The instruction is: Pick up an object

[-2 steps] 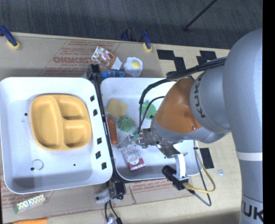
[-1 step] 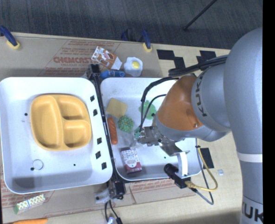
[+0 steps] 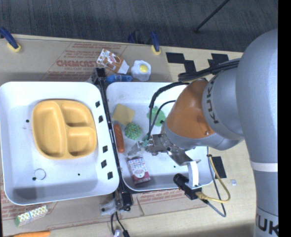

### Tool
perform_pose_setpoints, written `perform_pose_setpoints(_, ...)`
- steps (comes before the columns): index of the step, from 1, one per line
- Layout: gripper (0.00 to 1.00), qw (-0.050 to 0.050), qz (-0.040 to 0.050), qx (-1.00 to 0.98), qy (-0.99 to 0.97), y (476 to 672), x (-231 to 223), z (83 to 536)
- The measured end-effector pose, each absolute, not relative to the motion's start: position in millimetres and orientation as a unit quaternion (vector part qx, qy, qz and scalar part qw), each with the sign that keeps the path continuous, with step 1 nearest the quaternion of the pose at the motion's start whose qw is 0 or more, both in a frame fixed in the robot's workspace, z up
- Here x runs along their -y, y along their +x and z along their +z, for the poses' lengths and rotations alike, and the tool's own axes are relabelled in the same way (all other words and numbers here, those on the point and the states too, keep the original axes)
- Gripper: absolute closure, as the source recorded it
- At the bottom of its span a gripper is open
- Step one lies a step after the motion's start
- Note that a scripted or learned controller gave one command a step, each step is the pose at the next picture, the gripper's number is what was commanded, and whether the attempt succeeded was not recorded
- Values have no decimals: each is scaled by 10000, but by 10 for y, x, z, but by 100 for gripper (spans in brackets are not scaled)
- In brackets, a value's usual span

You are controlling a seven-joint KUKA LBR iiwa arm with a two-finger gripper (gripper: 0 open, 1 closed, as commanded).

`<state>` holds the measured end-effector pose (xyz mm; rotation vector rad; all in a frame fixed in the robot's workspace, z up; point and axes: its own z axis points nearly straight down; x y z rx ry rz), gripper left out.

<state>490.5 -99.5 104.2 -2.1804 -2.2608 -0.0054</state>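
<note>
The right bin [image 3: 150, 89] holds several items: a yellow cheese wedge [image 3: 123, 113], an orange carrot [image 3: 118, 137], a bumpy green ball [image 3: 133, 131], a green leafy piece [image 3: 157, 115] and a red packet [image 3: 139, 170]. My gripper [image 3: 149, 145] reaches down into this bin just right of the green ball and above the red packet. The grey arm with its orange band [image 3: 187, 116] covers the bin's right half and hides the fingertips.
The left bin [image 3: 12, 132] holds a yellow divided tray [image 3: 64, 128]. Behind the bins on the cardboard lie a small carton [image 3: 108, 59], a blue item [image 3: 118, 78] and a white-and-yellow egg toy [image 3: 141, 69]. A patterned wrapper [image 3: 31, 215] lies at the front left.
</note>
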Motion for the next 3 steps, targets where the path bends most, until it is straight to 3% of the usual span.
perform_pose_setpoints(1, 0, 25, 6, 7449, -6672, 4760, 914, 913)
perform_pose_setpoints(2, 0, 6, 2, 8230, -5680, 4851, 966, 916)
perform_pose_setpoints(3, 0, 13, 9, 7133, -7008, 5093, 1085, 1231)
